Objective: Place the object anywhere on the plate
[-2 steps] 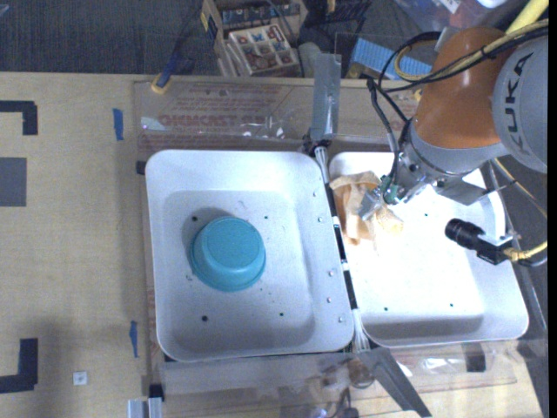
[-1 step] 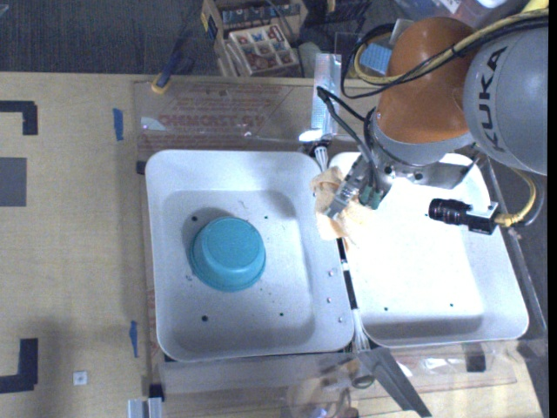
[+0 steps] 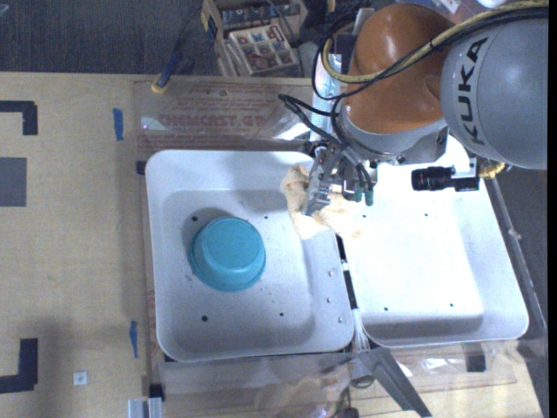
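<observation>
Gripper (image 3: 324,190), fingers pinching the tan object (image 3: 315,209) at the left bin's (image 3: 165,181) right rim. Lift clear before carrying toward the blue plate (image 3: 228,252).

The blue bowl (image 3: 228,252) looks like smooth matt plastic. Both bins (image 3: 261,320) are smooth white plastic, the right one (image 3: 435,268) glaring under the light. The cream cloth (image 3: 318,212) looks soft and crumpled. The arm (image 3: 500,85) has a smooth grey shell with a glossy orange band (image 3: 392,55). The bench (image 3: 70,259) looks like pale matt wood.
</observation>
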Action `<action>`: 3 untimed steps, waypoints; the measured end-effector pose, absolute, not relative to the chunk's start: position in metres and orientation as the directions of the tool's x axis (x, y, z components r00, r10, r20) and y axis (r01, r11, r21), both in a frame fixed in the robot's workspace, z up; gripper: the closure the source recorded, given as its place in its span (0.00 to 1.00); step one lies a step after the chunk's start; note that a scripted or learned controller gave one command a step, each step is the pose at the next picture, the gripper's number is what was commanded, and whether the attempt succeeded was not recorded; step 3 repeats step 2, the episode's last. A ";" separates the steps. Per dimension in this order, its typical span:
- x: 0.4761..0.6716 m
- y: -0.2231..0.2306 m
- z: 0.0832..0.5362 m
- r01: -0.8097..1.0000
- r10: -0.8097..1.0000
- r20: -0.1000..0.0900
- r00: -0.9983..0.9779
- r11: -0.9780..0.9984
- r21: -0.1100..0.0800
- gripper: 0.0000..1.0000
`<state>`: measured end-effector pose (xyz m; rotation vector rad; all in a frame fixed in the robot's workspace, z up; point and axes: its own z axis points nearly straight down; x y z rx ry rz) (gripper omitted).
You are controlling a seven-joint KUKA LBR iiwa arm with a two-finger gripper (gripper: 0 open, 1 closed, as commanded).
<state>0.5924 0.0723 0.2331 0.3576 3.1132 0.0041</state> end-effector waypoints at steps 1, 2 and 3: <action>0.608 0.121 0.230 0.000 0.000 -0.009 -1.000 1.000 0.003 1.00; 0.608 0.121 0.230 0.001 0.001 -0.009 -1.000 1.000 0.004 0.00; 0.608 0.121 0.230 0.001 0.001 -0.009 -1.000 1.000 0.004 0.00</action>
